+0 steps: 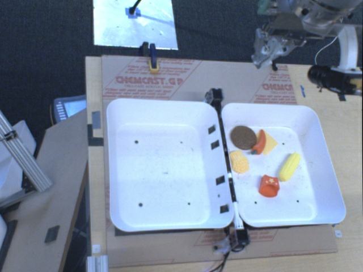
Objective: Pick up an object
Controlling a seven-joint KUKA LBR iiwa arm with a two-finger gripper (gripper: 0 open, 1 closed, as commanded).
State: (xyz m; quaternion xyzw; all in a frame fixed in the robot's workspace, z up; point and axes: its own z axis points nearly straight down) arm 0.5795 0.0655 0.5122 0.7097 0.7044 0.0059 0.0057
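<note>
The gripper [266,54] hangs at the far right of the scene, beyond the far rim of the right bin [326,152], on the grey arm [317,4]. Nothing is seen in its grasp; how far it is opened I cannot tell at this size.

The left bin [164,169] sits beside the right one. All the pickable things lie in the right bin, nearer than the gripper and roughly below it in the view.

Largest is a brown round disc [243,136], like a cookie, closest to the gripper. Touching it on the right is an orange-red carrot-like piece [260,143] over a yellow wedge [270,144]. A corn cob [290,166] lies aslant, its long axis running near-left to far-right. A yellow-orange lump [239,162] rests by the dividing rim, and a small red pepper-like piece [269,186] lies nearest.
</note>
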